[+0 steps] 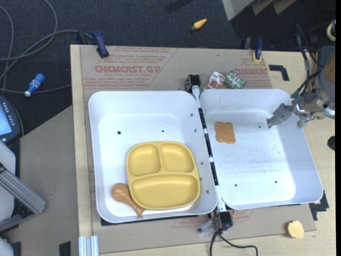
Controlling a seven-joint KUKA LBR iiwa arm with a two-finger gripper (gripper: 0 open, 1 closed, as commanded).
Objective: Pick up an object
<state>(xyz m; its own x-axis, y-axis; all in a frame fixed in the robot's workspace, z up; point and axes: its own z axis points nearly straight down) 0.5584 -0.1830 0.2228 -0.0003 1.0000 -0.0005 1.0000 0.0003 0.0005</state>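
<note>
Dark carpet surrounds our worktop [80, 143]; the grey two-finger tool [284, 113] hangs spread and empty over the right white bin [298, 164], so we should center above the flat orange-brown toast slice [225, 132] before descending.

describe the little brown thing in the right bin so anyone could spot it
Start at the right white bin. Near its left wall, toward the far end, lies a small flat tan-orange slab, roughly square like a slice of toast. It lies alone there, unlike the yellow divided plate in the left bin.
</note>
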